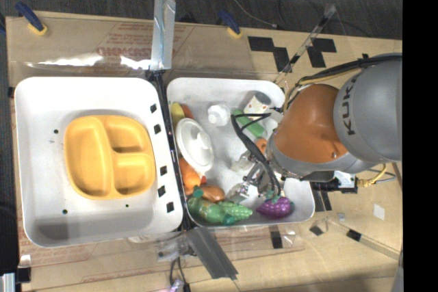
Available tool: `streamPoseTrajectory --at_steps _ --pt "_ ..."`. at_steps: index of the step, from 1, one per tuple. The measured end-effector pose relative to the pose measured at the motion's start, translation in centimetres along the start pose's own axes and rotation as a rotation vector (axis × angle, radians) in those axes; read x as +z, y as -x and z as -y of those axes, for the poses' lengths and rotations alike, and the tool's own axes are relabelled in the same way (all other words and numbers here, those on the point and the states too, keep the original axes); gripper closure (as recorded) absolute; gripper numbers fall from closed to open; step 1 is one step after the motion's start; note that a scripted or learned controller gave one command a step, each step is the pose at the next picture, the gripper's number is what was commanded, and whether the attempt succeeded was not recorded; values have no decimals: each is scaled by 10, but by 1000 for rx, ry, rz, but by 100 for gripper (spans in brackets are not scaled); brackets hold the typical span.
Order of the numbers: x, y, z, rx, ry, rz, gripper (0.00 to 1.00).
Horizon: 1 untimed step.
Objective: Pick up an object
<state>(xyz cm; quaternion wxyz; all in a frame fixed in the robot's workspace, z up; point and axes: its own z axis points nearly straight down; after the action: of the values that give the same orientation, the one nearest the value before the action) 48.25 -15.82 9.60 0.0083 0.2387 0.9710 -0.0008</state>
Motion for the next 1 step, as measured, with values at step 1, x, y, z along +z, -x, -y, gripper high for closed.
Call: streamPoseTrajectory --at_steps 1 --pt "3 20 10 -107 -1 -13 0"
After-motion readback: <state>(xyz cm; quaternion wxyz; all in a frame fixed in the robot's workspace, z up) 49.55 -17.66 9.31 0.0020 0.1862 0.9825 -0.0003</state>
